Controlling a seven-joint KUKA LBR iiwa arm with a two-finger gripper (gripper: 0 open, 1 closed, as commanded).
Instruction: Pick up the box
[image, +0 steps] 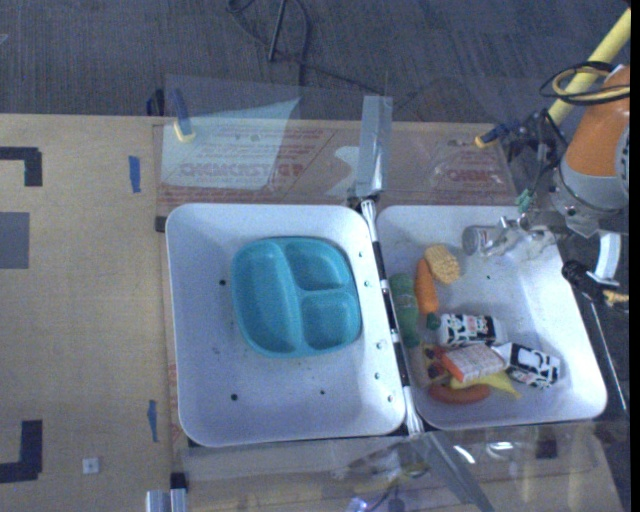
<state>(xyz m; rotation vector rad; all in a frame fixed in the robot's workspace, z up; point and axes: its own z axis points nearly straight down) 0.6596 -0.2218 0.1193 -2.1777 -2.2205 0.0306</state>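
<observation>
Camera view is showing the gripper hanging over the upper part of the right bin, at the frame's right; whether it is released or clenched cannot be told, and nothing is sitting between its tips. Below it, toward the bin's lower middle, the box is lying flat, red-orange with a pale top, touching a yellow banana and a red pepper. Two black-and-white cartons are flanking it, one above, one to its right. One carrot, one corn cob and one green piece are resting near the left wall. One blue divided plate is sitting in the left bin. Both bins are resting on a tan bench marked with blue tape, grey carpet lying beyond.
</observation>
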